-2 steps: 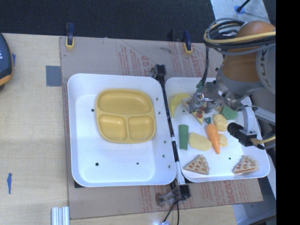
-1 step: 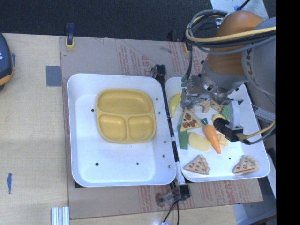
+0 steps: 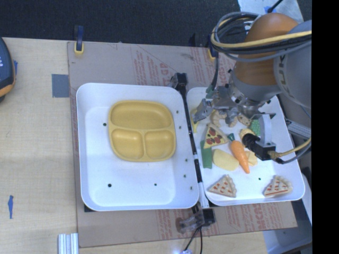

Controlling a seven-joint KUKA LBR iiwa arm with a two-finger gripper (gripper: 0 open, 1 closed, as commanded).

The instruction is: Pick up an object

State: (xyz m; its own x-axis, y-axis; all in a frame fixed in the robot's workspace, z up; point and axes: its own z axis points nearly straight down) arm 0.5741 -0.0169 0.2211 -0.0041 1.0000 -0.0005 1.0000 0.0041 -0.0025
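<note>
Two toy waffle wedges [image 3: 222,186] are lying nearest the camera in the right bin [image 3: 296,194], beyond them a toy carrot [image 3: 240,155] beside a pizza slice [image 3: 215,136]. Farther back, the gripper [image 3: 225,110] is hovering over the clutter; whether it grips anything cannot be told. A yellow divided plate [image 3: 142,130] is sitting in the left bin [image 3: 90,189].

I work in a robotics lab: left of my gripper [image 3: 229,111] sit two clamped white bins [image 3: 95,194] on taped cardboard [image 3: 132,62], cables [image 3: 233,28] above.
</note>
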